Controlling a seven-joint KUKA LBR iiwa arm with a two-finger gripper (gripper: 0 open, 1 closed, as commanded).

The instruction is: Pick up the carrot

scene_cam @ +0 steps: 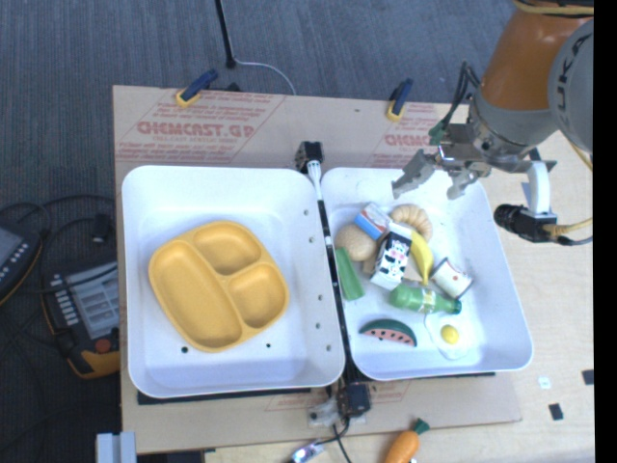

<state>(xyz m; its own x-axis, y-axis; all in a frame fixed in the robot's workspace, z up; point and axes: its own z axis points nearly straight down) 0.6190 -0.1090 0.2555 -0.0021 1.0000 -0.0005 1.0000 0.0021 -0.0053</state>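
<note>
The carrot (403, 446), orange with a green top, lies on the cardboard in front of the right bin (501, 258), outside both bins. My gripper (435, 179) hangs over the far edge of the right bin, well away from the carrot. It is open, with its two fingers (411, 177) spread and nothing between them.
The right bin holds a croissant (413, 218), a potato (354, 247), a milk carton (390, 258), a banana (421, 257), a green bottle (424, 300), a watermelon slice (388, 332), a fried egg (450, 336) and small cans. A yellow divided plate (219, 283) lies in the left bin (145, 201).
</note>
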